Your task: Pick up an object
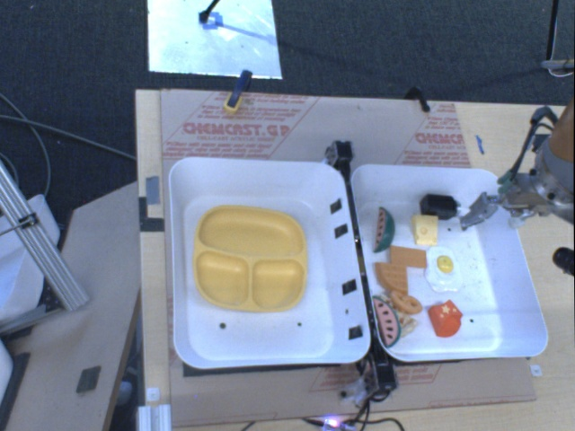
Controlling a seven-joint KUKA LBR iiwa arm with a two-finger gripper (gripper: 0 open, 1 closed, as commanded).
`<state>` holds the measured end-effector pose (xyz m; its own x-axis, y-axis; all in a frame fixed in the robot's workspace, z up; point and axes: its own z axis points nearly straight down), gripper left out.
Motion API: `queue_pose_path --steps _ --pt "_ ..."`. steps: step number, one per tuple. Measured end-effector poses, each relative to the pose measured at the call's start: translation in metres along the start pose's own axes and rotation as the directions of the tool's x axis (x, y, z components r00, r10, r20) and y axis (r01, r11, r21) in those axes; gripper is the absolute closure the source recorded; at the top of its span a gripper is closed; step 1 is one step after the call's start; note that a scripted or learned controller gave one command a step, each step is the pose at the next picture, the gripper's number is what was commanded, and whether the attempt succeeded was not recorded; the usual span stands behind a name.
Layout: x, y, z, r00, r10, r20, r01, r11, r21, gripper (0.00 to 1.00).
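Left bin [189, 330]: yellow tray [251, 258]. Right bin [512, 330]: toy food, claw [476, 212] above.

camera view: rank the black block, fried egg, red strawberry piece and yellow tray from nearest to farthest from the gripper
From the gripper, above the right bin's far right part:
1. black block, just to its left
2. fried egg, below it, mid bin
3. red strawberry piece, near the bin's front
4. yellow tray, in the left bin
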<state>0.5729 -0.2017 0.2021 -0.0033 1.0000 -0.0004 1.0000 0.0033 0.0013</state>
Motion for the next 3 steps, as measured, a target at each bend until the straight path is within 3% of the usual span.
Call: queue_pose_path --steps 1,2,3 --pt "0.049 -0.016 0.116 1.0 -0.003 -0.004 0.003 1.0 0.005 0.0" --pt "0.044 -0.012 0.098 1.0 -0.001 0.003 0.001 1.0 -0.008 1.0" --pt "0.044 -0.012 0.087 1.0 -0.001 0.003 0.001 1.0 -0.01 1.0"
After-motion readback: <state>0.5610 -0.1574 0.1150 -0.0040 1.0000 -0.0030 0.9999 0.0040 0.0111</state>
